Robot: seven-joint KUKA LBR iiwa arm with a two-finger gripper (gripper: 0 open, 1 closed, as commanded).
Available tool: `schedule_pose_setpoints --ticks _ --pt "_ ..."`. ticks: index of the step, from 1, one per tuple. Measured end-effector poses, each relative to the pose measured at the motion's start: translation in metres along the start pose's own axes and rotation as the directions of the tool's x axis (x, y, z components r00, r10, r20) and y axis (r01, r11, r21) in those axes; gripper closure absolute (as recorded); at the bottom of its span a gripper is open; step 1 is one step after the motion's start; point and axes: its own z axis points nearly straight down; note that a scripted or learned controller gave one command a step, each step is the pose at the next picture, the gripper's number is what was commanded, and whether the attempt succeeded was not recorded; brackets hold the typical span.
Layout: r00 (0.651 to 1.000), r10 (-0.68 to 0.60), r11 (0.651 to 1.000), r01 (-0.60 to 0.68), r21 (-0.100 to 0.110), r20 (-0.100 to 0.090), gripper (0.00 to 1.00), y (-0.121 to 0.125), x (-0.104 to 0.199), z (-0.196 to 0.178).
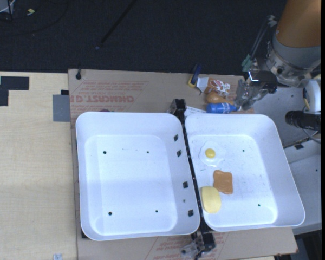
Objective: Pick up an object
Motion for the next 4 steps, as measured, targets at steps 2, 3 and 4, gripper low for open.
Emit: schedule_pose_setpoints --ticks 2,3,4 --pt "1.0 0.003 1.0 -0.003 -0.011 0.004 1.0 0.021 0.079 0.102" --pt "1.0 -0.005 1.0 0.005 -0.015 0.0 1.0 -0.023 0.173 0.099" --pt "1.0 -0.003 1.0 0.003 -0.018 0.002 1.0 -0.028 0.244 0.098"
